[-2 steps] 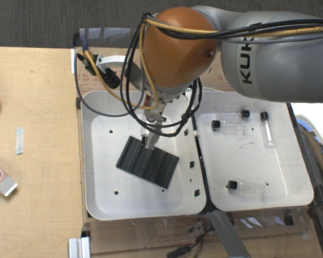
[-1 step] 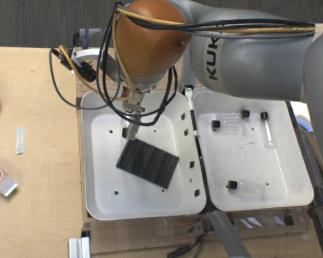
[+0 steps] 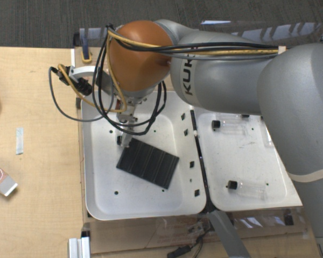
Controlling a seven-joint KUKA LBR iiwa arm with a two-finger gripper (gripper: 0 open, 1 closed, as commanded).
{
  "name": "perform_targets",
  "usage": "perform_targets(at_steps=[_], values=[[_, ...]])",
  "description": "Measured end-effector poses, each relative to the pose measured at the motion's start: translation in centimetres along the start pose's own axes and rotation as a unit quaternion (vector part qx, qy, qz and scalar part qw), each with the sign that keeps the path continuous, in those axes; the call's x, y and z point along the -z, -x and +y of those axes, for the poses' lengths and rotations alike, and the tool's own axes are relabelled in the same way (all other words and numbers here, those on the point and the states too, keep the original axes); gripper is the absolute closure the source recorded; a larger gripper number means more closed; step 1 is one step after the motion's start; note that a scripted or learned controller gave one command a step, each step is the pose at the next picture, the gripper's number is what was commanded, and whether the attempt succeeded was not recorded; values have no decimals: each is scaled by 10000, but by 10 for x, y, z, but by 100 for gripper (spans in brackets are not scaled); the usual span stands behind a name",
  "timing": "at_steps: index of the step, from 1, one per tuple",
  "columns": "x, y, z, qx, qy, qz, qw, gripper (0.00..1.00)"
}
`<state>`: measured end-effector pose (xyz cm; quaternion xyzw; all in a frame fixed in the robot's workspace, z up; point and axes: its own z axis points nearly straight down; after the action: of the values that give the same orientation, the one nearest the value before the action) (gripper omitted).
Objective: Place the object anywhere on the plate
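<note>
— We see the arm [image 3: 226, 79] hanging over the left bin [image 3: 97, 198], claw [image 3: 125, 127] low; whether it is open or closed we cannot tell.

— Just below the claw lies the dark ribbed plate [image 3: 148, 164], flat, stiff, probably light. No object shows clearly; we judge any grip needs care.

— Cables [image 3: 81, 90] loop left of the claw, crowding it.
</note>
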<state>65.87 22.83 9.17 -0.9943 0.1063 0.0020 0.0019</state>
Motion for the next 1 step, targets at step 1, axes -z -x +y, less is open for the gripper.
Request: perform_targets(at_steps=[1], values=[[99, 0, -1, 12, -3, 9, 10000, 100]])
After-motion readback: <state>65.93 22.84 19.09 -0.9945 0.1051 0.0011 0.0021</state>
